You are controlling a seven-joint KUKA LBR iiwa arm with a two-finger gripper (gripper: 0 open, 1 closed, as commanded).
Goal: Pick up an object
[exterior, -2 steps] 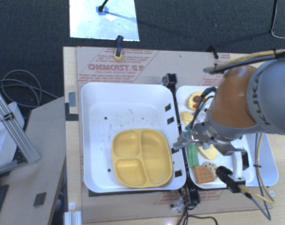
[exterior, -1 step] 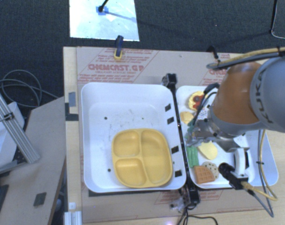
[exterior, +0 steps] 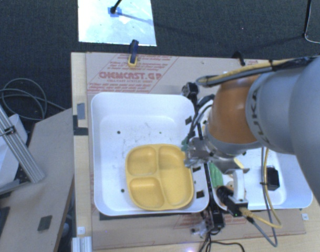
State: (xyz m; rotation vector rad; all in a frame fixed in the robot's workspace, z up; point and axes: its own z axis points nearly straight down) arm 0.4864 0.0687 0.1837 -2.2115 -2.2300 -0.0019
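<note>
A yellow plate with three compartments [exterior: 158,176] lies in the front half of the left white bin [exterior: 123,119]. My gripper [exterior: 194,158] hangs low at the wall between the two bins, right by the plate's right rim. The grey arm with its orange band [exterior: 230,114] hides most of the right bin [exterior: 293,193]. A green object [exterior: 216,174] peeks out from under the wrist in the right bin, and a small black object [exterior: 272,178] lies further right in that bin.
The bins rest on a cardboard sheet with red print [exterior: 131,75]. A yellow and blue clamp [exterior: 133,54] sits at its back edge. Dark carpet surrounds the bench, and a metal frame [exterior: 12,140] stands to the left.
</note>
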